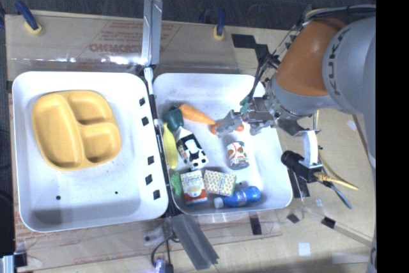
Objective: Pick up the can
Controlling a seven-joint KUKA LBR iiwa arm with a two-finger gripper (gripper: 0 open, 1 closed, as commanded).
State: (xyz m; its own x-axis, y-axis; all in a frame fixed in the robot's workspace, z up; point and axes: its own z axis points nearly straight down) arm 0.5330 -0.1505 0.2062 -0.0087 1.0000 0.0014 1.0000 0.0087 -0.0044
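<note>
While the gripper [229, 124] hangs low over the right bin [268, 192], the can [237, 154] lies on the bin floor just below it, apart from the fingers, not lifted. Claw state: cannot tell at this angle. Judgement: pick not yet made; closing on the can and the lift both remain.

Can: white, red and orange print, wording too small to read. Nearby in the same bin: carrot [196, 115] up left, black-and-white cow toy [191, 151] to its left, yellow banana [169, 145] against the left wall, a patterned pouch [220, 182] and blue bottle [243, 196] toward the near wall.

Left bin [38, 208] holds a yellow compartment tray [77, 128].

Legible writing: "KUKA" on the grey arm [348, 70]. Red print on the board behind the bins, reversed, unreadable.
</note>
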